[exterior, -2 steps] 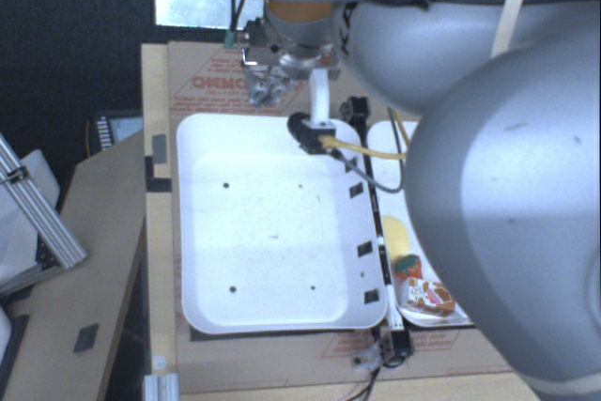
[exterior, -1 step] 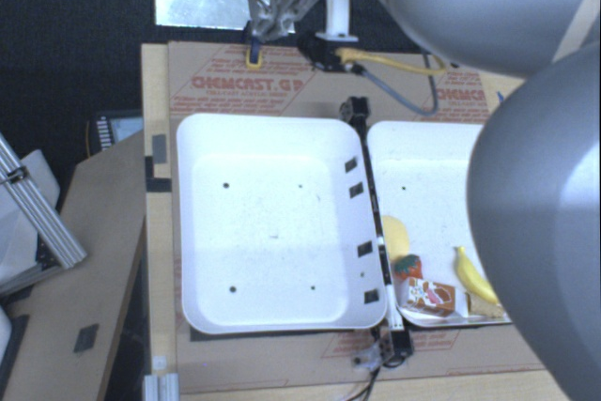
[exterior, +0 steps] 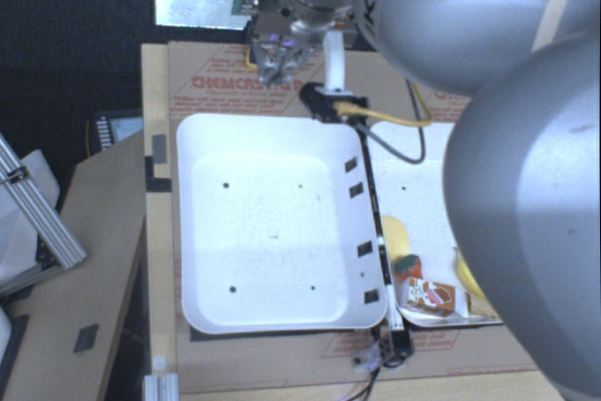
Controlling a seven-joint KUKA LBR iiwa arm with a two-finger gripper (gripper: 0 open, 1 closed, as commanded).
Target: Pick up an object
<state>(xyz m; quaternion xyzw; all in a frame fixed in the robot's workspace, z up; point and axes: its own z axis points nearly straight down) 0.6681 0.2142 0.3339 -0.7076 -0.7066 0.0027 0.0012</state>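
Camera view looks down on 2 shallow white bins side by side, with the grey arm (exterior: pixel 488 108) reaching in from the right and covering much of the right-hand bin. The gripper (exterior: pixel 275 61) hangs beyond the far edge of the left bin (exterior: pixel 202 202), over the printed cardboard (exterior: pixel 216 80) that lies under both bins. Whether its claw stands apart or together cannot be told; the end is blurred and small, and nothing shows clamped in it.

The things worth picking lie in the right bin (exterior: pixel 427 192), near its front corner beside the dividing wall: a pale yellow round piece (exterior: pixel 394 235), a small red and green piece (exterior: pixel 407 266) just in front of it, a flat printed packet (exterior: pixel 430 296) touching the front rim, and another yellow thing (exterior: pixel 467 275) half hidden under the arm. They sit close together, some touching.

The step in hand seems to be the approach, with no grasp begun. To do it well, the arm should carry the gripper across to the right bin and choose 1 target with free space at its sides. The yellow round piece looks the most open. The packet lies flat and may slip from a pinch. A descent straight down, clear of the wall and black clips (exterior: pixel 357 191), would lessen the chance of a snag.
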